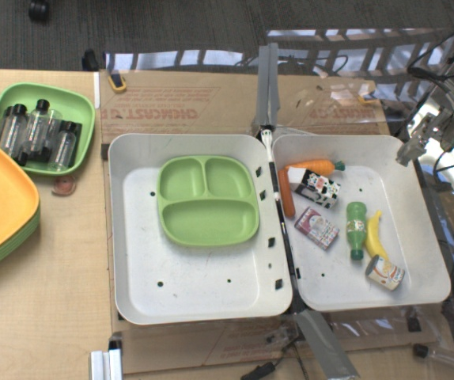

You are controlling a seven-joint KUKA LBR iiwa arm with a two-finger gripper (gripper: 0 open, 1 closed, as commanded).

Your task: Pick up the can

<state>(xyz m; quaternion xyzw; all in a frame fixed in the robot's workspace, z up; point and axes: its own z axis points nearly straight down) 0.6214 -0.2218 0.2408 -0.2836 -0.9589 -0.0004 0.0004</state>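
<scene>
The can lies on its side in the near right corner of the right bin, just beside the lower tip of the banana. A green bottle stands left of the banana, with a small pink packet further left. The tool hovers above the bin's far right rim, well apart from the can; whether it is apart or together I cannot tell. The left bin holds a green divided plate.
</scene>
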